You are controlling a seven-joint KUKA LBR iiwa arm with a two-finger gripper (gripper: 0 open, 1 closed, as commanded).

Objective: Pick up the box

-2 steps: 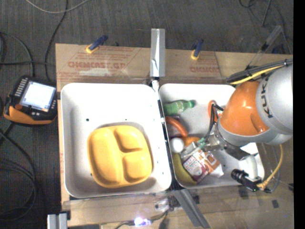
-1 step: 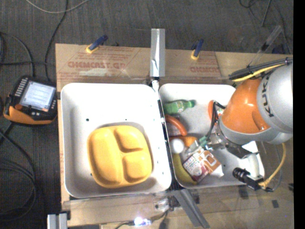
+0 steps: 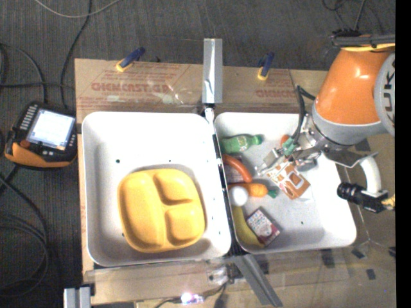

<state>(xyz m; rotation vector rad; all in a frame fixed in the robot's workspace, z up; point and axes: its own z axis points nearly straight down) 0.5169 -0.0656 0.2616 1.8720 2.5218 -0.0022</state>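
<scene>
Probably a robotics lab: teach pendant [image 3: 42, 135], clamped cardboard [image 3: 148, 88], loose cables [image 3: 58, 5].

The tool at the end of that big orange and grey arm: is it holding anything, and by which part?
It cannot be told. The tool is low in the right bin, near an orange and white carton.

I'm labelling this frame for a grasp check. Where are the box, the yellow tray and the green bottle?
box [image 3: 262, 226]: camera view, middle of its printed top face.
yellow tray [image 3: 162, 208]: camera view, ridge between its compartments.
green bottle [image 3: 239, 142]: camera view, middle of its body.
</scene>
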